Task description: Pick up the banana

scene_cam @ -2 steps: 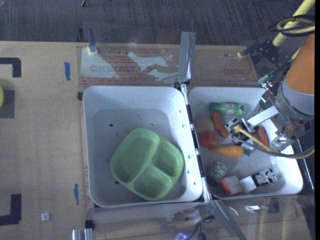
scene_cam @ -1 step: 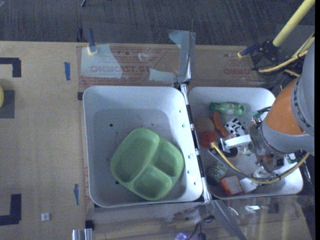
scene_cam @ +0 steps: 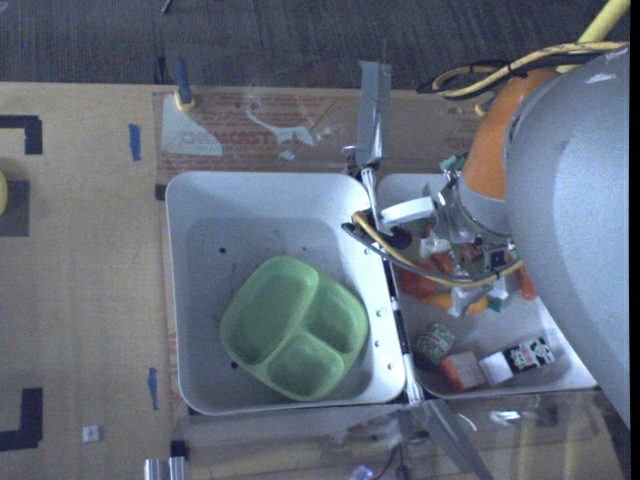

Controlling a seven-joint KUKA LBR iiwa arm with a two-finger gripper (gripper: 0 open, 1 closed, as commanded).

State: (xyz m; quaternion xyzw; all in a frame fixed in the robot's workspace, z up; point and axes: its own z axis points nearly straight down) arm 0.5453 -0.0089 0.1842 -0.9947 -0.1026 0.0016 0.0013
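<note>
Hovering just right of the green plate, over the neighbouring bin, the claw is buried under its own wrist and cables, so we cannot tell whether it is wide, narrow or holding anything. We can't pick out the banana for certain: only reddish-orange scraps peek out beneath the claw, with the rest masked by the arm. We reckon a blind squeeze could catch a neighbour instead, since the small can and orange box crowd close.
</note>
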